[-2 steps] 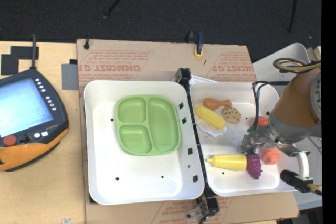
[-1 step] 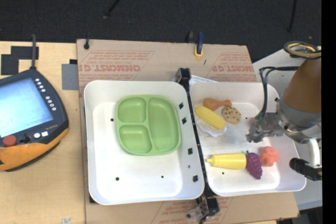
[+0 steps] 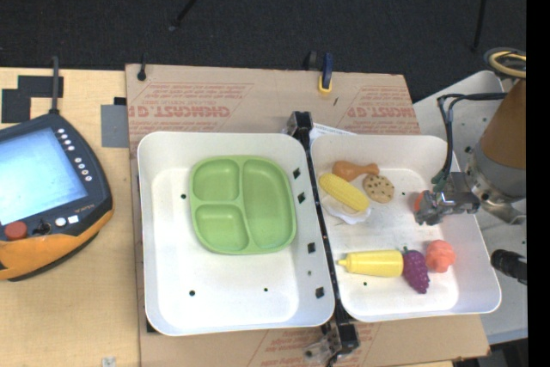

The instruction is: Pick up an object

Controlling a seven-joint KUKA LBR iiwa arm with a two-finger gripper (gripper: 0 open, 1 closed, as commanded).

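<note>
Dark carpet and loose cables lie beyond a cardboard-covered bench that bears two shallow white plastic bins side by side. The gripper (image 3: pixel 432 209) hangs low at the right-hand bin (image 3: pixel 471 302), close to its right wall; whether it is spread or pressed together I cannot tell, and nothing is seen held in it.

Candidates for the pick all lie left of or below the gripper. A small round orange-pink toy fruit (image 3: pixel 440 255) sits just below it, touching a purple plastic bunch of grapes (image 3: pixel 416 270), which in turn touches the tip of a yellow plastic squeeze bottle (image 3: pixel 371 264). Further left are a round tan toy cookie (image 3: pixel 378 186), a brown toy drumstick (image 3: pixel 355 170) and a yellow toy corn cob (image 3: pixel 343 193) lying on a white scrap.

The likely trouble is crowding: a descent on the orange-pink fruit could nudge the grapes or pinch both, and a round fruit may well roll out of a closing grip. The bin wall lies just beside the gripper on the right, so a drift that way risks striking the rim.

Open floor lies directly left of the gripper, between cookie and bottle. The left-hand bin (image 3: pixel 172 305), well apart, holds a green divided plastic plate (image 3: pixel 243 204).
</note>
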